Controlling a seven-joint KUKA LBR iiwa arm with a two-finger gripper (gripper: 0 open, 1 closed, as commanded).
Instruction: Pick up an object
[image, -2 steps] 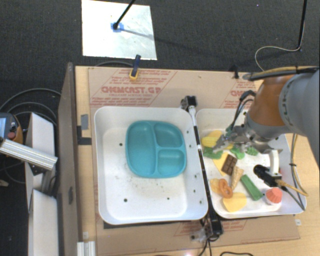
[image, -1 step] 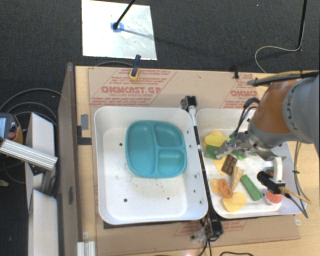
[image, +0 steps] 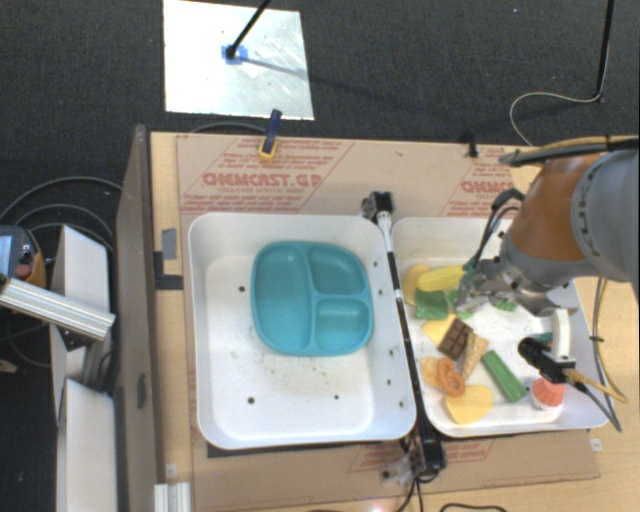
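A teal divided plate (image: 311, 299) is seen alone in the left bin (image: 225, 400). The right bin (image: 570, 420) is crowded with toy food: a yellow piece (image: 427, 275) beside a green piece (image: 434, 302) at the far left, a brown waffle block (image: 456, 339), a green stick (image: 503, 377) and a yellow wedge (image: 469, 405) nearer. The gripper (image: 480, 288) is lowered just right of the green piece, hemmed in by the pile. The jaw state cannot be told.

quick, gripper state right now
gripper: cannot be told; it is low in the right bin over the green and yellow toy food.
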